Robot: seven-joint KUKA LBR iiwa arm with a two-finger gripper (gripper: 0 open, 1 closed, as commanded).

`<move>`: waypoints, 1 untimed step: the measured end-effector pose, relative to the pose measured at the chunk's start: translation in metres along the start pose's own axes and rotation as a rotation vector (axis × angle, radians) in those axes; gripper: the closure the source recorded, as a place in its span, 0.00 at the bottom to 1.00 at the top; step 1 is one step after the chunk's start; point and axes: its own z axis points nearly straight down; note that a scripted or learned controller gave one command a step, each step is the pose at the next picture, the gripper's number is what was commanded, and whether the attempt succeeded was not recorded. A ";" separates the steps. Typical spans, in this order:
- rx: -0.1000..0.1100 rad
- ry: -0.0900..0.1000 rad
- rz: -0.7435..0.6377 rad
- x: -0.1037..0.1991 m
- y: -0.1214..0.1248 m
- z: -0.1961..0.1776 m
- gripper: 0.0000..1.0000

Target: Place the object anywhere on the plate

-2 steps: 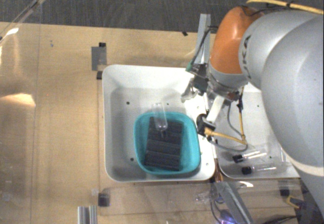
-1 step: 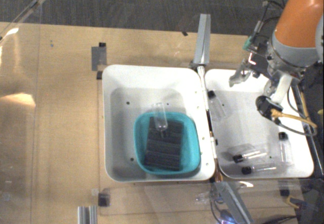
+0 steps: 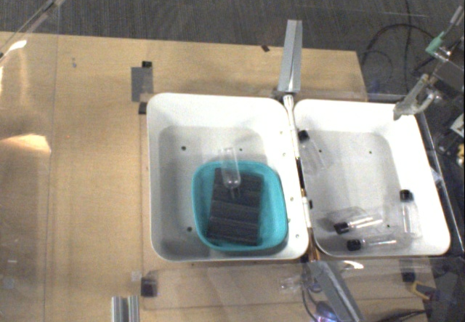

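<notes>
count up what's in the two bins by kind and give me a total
Clear vials with black caps, right bin: 4
Clear vial on the plate, cap hidden: 1
Teal plate: 1
Dark ribbed block: 1
Total: 7

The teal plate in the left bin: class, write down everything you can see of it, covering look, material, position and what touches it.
The teal plate is a squarish dish with rounded corners and a raised rim, seemingly plastic. It sits flat on the floor of the left bin, toward the bin's near right corner. A dark ribbed block lies inside it, covering much of its middle. A clear vial rests partly on the block, its far end reaching past the plate's far rim.
</notes>
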 end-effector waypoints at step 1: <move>0.002 -0.004 -0.176 -0.085 0.064 -0.001 0.00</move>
